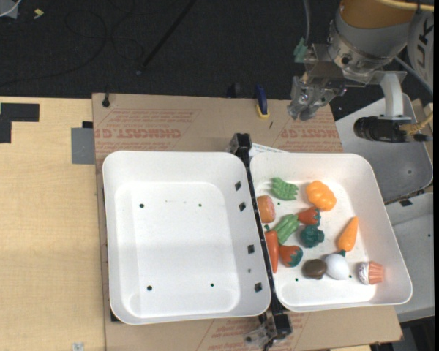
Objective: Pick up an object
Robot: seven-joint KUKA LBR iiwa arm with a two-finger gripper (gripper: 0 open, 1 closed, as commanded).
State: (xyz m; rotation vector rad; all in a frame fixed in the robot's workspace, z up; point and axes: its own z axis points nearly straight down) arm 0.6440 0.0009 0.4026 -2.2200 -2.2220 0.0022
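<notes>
My gripper point(305, 110) hangs high above the bench, behind the back edge of the right bin point(380, 196), with nothing visible between its fingers. The right bin holds several toy foods: a green leafy piece point(283, 189), an orange pepper point(320, 194), a carrot point(347, 234), a red piece point(308, 216), a teal piece point(312, 235), a green pod point(286, 227), a brown lump point(314, 268), a white egg point(337, 267) and a pink cupcake point(369, 273). Along its left wall lie a peach-coloured piece point(265, 208) and a red-orange piece point(271, 248).
The left bin point(124, 196) lies beside the right one, joined by a black clip strip point(250, 218). Both rest on a cardboard sheet point(175, 126) on the wooden bench. A small blue-and-yellow item point(262, 102) stands at the cardboard's back edge.
</notes>
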